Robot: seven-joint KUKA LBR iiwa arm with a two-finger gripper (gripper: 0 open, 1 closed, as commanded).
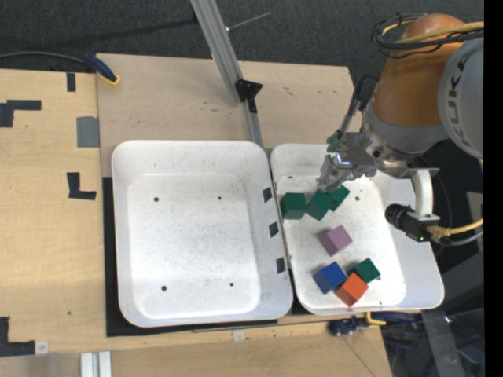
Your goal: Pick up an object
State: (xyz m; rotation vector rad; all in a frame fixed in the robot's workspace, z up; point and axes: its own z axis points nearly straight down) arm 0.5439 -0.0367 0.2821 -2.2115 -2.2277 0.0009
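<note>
The right bin (420, 285) holds several small blocks. Three dark green blocks lie in a row near its upper left: one at the left (293, 205), one in the middle (320, 206) and a tilted one (339, 197) to the right. My gripper (333, 181) hangs directly over the middle and right green blocks, and its tips are hard to separate from them. Lower down lie a purple block (336, 239), a blue block (329, 276), an orange block (353, 289) and another green block (366, 270).
The left bin (126, 234) sits beside the right one, sharing a raised rim (275, 226). A slanted metal pole (224, 49) crosses behind the bins. A black cable fitting (405, 220) hangs off the arm over the right bin's edge.
</note>
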